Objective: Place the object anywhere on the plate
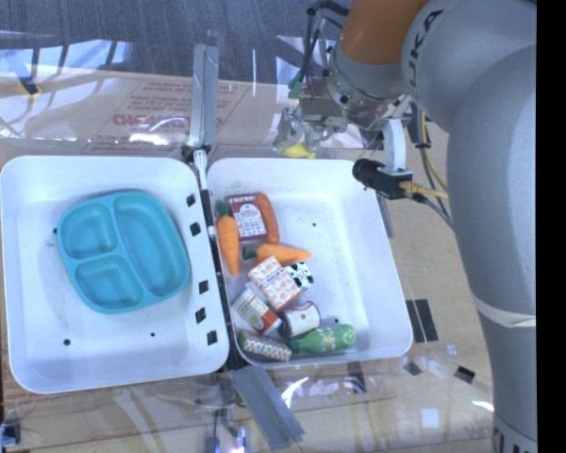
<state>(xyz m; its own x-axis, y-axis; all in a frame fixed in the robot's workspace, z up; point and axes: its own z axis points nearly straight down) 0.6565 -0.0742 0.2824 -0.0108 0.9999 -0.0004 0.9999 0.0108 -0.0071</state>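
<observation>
Your blue plate (123, 250) sits bare at left. The gripper (307, 130) hovers at upper centre gripping something yellow, perhaps a banana (295, 147); carrying it over and setting it down remain.

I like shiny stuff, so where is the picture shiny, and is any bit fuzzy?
In the camera view, glare shines off the clear plastic sheet behind the bins and the bench front; the blue plate looks sharp and evenly lit; the tool with something yellow by it looks fuzzy, so its grip is unclear.
</observation>
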